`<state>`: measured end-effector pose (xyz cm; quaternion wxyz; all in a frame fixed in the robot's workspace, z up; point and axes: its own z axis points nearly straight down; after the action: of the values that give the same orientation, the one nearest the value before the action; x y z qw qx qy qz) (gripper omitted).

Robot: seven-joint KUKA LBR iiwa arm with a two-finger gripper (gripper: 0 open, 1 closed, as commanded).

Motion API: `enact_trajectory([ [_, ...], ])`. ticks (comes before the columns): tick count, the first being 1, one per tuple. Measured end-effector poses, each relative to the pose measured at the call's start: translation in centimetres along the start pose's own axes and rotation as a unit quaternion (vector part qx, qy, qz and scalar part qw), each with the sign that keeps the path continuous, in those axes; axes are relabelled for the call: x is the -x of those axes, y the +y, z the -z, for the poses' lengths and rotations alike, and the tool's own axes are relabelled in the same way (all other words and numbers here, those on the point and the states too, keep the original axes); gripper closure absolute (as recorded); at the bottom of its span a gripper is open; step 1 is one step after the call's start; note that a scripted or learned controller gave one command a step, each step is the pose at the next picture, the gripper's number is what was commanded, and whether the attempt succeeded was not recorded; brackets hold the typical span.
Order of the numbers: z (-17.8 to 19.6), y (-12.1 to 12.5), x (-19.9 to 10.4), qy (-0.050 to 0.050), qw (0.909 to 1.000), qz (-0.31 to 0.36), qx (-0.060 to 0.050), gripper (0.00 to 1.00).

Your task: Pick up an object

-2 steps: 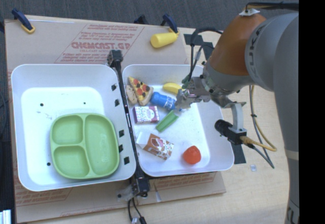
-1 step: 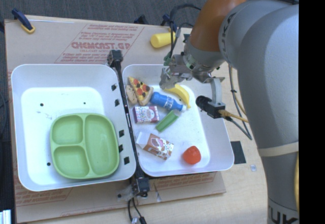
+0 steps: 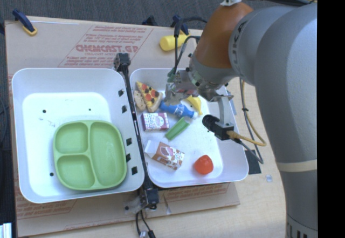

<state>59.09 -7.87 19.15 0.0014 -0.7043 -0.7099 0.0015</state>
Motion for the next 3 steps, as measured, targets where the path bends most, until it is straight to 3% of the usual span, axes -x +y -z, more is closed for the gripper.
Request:
enact_trajectory([
  [1,0.0,-9.5,-2.9,0.000,1.0000,0.000,0.000,1.00],
  [2,0.0,-9.4,-2.9,0.000,1.0000,-0.001,0.000,0.00],
  [3,-10.0,-11.5,1.8,0.001,1.0000,-0.001,-0.001,0.00],
])
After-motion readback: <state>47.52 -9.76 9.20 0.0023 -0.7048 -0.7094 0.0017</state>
